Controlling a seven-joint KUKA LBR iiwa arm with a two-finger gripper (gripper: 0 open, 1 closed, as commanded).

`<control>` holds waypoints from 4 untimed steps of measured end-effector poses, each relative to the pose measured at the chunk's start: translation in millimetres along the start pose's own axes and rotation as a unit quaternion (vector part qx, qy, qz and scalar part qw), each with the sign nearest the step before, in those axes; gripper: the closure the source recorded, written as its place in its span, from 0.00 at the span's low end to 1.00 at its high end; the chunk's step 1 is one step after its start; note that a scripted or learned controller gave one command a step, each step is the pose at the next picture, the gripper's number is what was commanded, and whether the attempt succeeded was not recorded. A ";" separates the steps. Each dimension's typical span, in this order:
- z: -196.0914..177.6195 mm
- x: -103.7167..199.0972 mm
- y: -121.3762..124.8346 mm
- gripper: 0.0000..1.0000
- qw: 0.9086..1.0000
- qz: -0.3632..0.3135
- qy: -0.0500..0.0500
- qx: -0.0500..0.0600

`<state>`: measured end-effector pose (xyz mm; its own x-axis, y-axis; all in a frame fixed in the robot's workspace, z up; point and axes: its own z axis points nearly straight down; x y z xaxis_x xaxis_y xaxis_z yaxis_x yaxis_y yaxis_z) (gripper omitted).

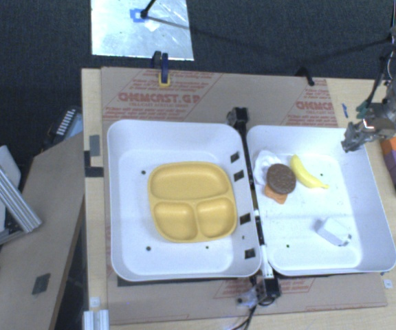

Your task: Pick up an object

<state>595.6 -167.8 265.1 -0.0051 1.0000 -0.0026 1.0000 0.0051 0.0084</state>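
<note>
Whether the gripper is released or clenched cannot be told at this size; it hangs over the upper right corner of the right bin, with nothing visibly in it. The step in hand looks like the approach, no object yet chosen. The yellow banana lies left of and below the gripper, just beside a brown round disc. A pale block sits apart toward the lower right, so the next move calls for travelling over one and descending.

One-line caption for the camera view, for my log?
Hand over right bin's far corner; banana, cookie inside; yellow tray in left bin.
</note>
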 end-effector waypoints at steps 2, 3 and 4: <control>22.7 117.2 17.9 1.00 1.000 -0.003 0.002 0.004; 20.9 175.1 30.0 1.00 1.000 -0.003 0.002 0.003; 26.9 217.4 30.2 1.00 1.000 -0.002 0.002 0.003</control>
<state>624.9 49.7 237.9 -0.0084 1.0000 0.0010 1.0000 0.0084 0.0015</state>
